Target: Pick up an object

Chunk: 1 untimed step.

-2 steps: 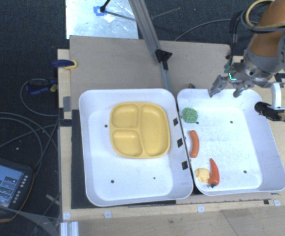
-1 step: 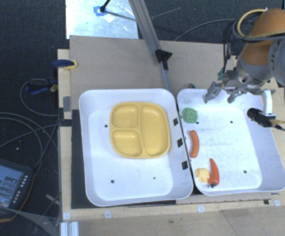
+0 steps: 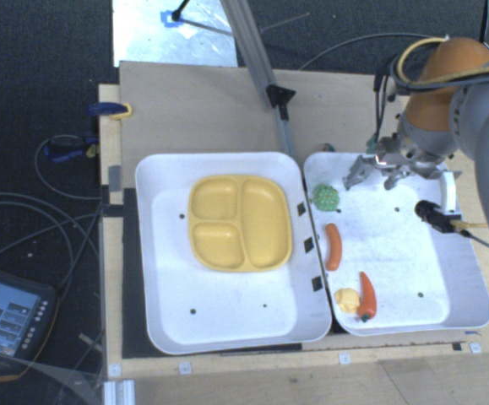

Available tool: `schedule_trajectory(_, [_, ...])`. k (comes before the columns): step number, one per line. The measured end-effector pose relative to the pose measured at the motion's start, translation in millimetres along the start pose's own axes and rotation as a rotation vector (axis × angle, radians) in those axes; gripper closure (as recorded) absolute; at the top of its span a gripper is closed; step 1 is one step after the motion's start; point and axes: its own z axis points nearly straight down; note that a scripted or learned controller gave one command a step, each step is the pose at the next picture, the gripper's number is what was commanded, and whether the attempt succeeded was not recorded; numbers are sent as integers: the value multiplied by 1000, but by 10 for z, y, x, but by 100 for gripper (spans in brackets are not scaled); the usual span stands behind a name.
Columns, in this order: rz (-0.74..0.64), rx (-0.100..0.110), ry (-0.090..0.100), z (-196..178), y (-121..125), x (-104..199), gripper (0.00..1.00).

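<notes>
The table [image 3: 193, 108] carries 2 shallow white bins side by side. The left bin [image 3: 164, 310] holds a yellow plate [image 3: 240, 224] with 3 compartments, a little above the bin's middle. At 12 o'clock from the bins a grey pole [image 3: 244, 32] crosses the table at a slant and ends in a black clamp [image 3: 279, 97]. At 9 o'clock, on the table's edge, there is a blue and yellow clamp [image 3: 111, 109]. Outside the table, at 8 o'clock, a pendant with a screen [image 3: 3, 315] lies among grey cables [image 3: 58, 218].

The right bin [image 3: 447, 306] holds 4 small things, all along its left side. A green broccoli piece [image 3: 326, 197] lies at about 10 o'clock in this bin, near the wall between the bins. Below it is a red sausage [image 3: 333, 246], long and narrow, lying almost straight up and down in the view. At 7 o'clock in the bin an orange carrot [image 3: 366, 294] with a small green end lies just beside a small yellow piece [image 3: 346, 299]; I cannot tell what the yellow piece is.

The gripper [image 3: 371, 174] is above the upper part of the right bin, at 12 o'clock, and a little to the right of the broccoli piece. Its fingers are spread apart and hold nothing. The arm's grey body and orange band [image 3: 451, 74] cover the upper right corner of this bin. Nothing lies between the gripper and the 4 small things.
</notes>
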Motion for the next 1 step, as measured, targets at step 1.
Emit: schedule_trajectory(1, [-1,-2,0,282,4,0,0])
